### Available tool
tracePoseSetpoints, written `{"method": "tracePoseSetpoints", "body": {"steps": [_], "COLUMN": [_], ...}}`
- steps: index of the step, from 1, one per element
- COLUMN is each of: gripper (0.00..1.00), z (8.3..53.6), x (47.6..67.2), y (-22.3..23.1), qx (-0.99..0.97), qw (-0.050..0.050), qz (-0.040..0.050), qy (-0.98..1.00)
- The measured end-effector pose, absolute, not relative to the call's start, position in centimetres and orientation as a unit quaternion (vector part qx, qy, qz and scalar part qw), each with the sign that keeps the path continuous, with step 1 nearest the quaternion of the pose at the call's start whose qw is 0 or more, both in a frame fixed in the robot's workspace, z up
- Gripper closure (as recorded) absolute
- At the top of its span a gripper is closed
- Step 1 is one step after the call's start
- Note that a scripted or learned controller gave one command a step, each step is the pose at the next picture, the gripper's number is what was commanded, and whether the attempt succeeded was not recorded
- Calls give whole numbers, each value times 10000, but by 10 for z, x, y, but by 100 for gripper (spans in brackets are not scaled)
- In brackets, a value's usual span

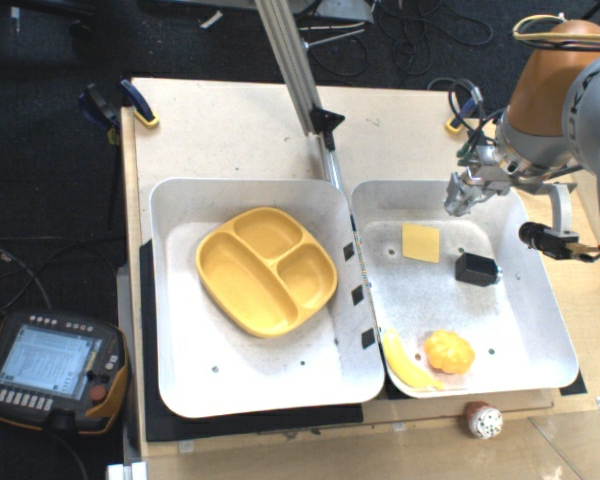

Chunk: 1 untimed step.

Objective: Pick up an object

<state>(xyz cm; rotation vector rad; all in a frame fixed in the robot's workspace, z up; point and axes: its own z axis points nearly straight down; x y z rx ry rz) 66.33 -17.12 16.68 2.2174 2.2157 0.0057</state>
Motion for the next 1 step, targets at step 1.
{"method": "tracePoseSetpoints", "body": {"steps": [1], "gripper": [100], "z": [217], "x": [658], "y": [-178], "qx": [7072], "qw": [34], "qz": [17], "qy": [7070]}}
